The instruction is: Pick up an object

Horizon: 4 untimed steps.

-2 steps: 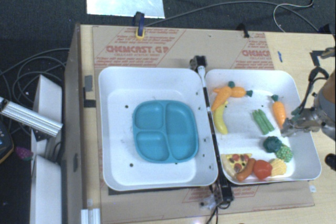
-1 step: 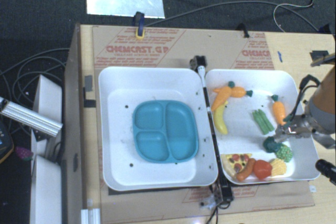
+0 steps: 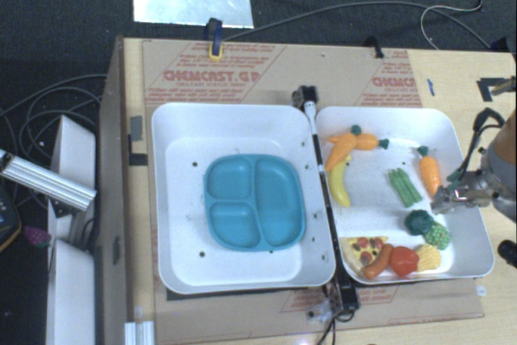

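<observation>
Since nearness here means the bottom edge of the camera view, the first things met are those crowded in the near corner of the right bin (image 3: 468, 133): a pizza slice (image 3: 365, 248), a sausage (image 3: 380, 261), a tomato (image 3: 404, 259) and a small yellow piece (image 3: 428, 257), with broccoli (image 3: 419, 220) and a green-yellow cluster (image 3: 439, 236) just behind them. The gripper (image 3: 449, 198) hangs at the bin's right side, just above the broccoli and just below a small carrot (image 3: 429, 171) — whether its claw is released or clenched I cannot tell, and nothing is seen between its tips.

That carrot looks the likeliest pick. Judging by its look, it is a light, stiff plastic toy, smooth and apt to slip or roll; a hold across the thick middle, at right angles to its length, seems safest. Its long axis runs roughly near-to-far, the green top at the far end toward the bin's back wall.

Left of it lie green beans (image 3: 405, 185), angled likewise, then a banana (image 3: 338, 183) and a larger carrot (image 3: 354, 145) toward the far left. Across the divider, the left bin (image 3: 174, 174) bears a blue divided plate (image 3: 254, 201).
</observation>
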### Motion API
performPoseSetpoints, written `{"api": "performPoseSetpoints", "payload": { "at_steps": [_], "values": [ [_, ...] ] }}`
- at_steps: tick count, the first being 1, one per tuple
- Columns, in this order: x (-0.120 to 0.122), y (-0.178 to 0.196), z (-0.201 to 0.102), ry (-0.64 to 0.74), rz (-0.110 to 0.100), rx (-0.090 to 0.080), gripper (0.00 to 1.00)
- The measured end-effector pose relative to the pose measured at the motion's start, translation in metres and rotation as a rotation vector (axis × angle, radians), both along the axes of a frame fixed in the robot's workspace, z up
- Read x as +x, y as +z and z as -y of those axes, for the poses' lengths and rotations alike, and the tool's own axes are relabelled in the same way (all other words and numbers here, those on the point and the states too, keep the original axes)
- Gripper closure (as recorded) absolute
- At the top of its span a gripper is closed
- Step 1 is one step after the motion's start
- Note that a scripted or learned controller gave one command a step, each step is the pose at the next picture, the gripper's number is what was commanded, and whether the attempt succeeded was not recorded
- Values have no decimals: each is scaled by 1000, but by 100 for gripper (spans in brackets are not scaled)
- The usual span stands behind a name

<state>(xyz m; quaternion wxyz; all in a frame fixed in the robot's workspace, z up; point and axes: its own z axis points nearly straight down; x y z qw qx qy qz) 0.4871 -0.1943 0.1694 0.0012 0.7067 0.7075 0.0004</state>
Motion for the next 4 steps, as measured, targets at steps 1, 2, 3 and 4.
{"api": "performPoseSetpoints", "payload": {
  "at_steps": [1, 2, 3, 4],
  "values": [
    [0, -20, -13, 2, -1, 1, 100],
    [0, -20, -12, 2, -1, 1, 0],
    [1, -9, -12, 5, 2, 0, 100],
    [0, -4, -5, 1, 0, 1, 100]
  ]
}}
